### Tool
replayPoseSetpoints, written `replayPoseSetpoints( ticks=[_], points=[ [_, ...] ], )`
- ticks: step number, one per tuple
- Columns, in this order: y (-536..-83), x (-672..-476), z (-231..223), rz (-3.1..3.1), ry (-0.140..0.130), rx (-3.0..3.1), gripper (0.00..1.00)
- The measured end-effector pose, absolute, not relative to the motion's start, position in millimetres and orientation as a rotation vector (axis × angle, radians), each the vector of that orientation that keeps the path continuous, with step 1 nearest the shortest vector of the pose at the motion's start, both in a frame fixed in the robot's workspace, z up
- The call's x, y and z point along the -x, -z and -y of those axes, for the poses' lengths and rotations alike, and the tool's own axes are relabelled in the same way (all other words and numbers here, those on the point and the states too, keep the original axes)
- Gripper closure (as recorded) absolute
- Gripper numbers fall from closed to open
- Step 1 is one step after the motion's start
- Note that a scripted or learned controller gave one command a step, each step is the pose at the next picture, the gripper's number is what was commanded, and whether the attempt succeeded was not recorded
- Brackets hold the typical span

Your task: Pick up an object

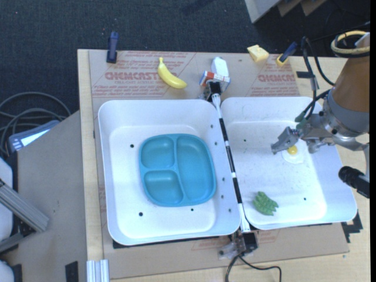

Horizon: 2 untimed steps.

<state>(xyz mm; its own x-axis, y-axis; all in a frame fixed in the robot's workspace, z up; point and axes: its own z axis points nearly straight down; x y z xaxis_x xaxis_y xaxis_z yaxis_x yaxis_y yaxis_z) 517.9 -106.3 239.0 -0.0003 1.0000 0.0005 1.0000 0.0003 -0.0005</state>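
Claw (pixel 296 143) fingers are spread apart over the right bin (pixel 329 213), one reaching left and one right, with a small yellow-and-white object (pixel 292 152) just below and between the tips; whether they touch it I cannot tell, and nothing is gripped between them. It hangs from the grey arm (pixel 346 107), which comes in from the right with its orange band above the wrist.

By size, then. Bench (pixel 88 157) first, a brown board with red print along its far side. On it sit two white bins side by side, touching along a dark middle seam. The left bin (pixel 117 128) holds a blue plate (pixel 177 169) with three compartments (all bare), lying near its centre. The right bin holds the yellow-and-white object toward its middle and a green toy (pixel 265 204) near the front left corner, well apart from the claw.

Behind the bins, on the board: a banana (pixel 170 75), a small red-and-white carton (pixel 215 74), a yellow block (pixel 257 53) and a blue clip (pixel 112 46).
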Motion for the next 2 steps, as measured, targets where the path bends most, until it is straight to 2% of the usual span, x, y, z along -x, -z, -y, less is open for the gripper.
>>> replayPoseSetpoints(
  ticks=[1,2],
  points=[
    [-185,-531.1,159,2.218,-0.003,2.222,0.0],
    [-143,-614.1,154,2.222,0.0,2.219,0.0]
  ],
)
